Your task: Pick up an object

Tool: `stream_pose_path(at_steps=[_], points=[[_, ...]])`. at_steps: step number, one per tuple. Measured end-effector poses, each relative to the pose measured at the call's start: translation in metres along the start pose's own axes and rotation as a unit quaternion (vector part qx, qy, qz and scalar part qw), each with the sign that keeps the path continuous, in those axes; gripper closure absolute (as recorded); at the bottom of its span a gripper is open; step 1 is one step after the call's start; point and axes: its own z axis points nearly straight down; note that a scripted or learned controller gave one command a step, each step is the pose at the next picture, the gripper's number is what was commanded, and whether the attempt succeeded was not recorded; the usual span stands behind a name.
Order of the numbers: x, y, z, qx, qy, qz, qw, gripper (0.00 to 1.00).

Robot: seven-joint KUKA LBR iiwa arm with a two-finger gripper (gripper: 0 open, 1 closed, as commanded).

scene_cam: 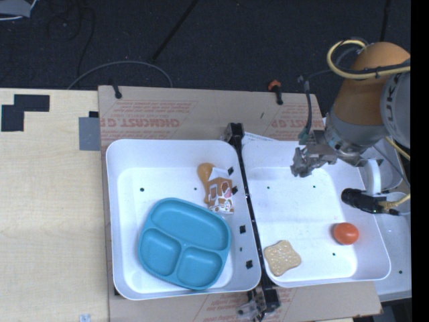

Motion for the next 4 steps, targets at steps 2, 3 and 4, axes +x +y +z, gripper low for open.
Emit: stream_pose_path(at_steps=[2,3,4], points=[[0.093,0.008,-0.008,-0.001,-0.001,0.000,1.0000,1.00],[0.152,-0.002,-0.019,-0.001,0.000,0.000,1.0000,1.00],[0.207,-0.014,-0.027,-0.001,-0.001,-0.001,1.0000,1.00]])
